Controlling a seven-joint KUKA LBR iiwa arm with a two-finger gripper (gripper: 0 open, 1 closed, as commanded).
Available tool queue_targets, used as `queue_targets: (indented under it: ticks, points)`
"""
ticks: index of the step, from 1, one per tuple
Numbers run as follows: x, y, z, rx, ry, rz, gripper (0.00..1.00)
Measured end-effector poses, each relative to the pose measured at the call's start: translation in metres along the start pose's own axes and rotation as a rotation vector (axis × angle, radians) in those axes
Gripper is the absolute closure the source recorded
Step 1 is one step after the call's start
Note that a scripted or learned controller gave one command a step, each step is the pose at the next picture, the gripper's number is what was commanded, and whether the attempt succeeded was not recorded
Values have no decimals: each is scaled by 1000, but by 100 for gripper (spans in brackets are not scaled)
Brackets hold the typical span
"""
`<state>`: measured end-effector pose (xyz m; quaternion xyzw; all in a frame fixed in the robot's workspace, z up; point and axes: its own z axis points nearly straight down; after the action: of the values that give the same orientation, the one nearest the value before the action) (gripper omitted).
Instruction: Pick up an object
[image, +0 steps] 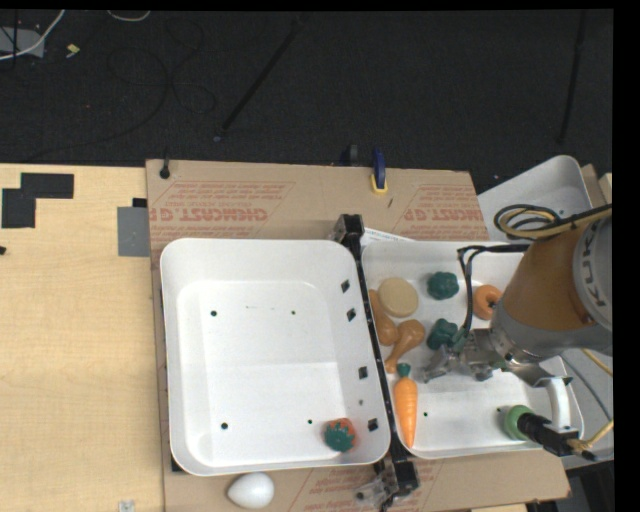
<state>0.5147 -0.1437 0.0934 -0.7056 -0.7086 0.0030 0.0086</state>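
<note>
a: two white bins side by side; where is the arm?

b: over the right bin (470, 440), coming in from the right. the gripper (452, 358) sits low beside a dark green toy (441, 334), close to it, maybe touching.

a: clenched on anything?

b: i cannot tell; nothing shows clearly between them.

a: what else lies there?

b: a carrot (405, 405) by the divider, a tan butternut squash (403, 339), a beige round disc (398, 297), a teal lump (443, 286), an orange ring (487, 300). the left bin (190, 300) has one small orange-and-green toy (339, 435) in its near corner. a white egg (250, 490) lies on the cardboard (250, 205) outside.
</note>
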Motion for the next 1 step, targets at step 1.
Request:
queue_targets:
  ticks: [1]
  points:
    - [-6, 62, 5, -17, -8, 2, 0]
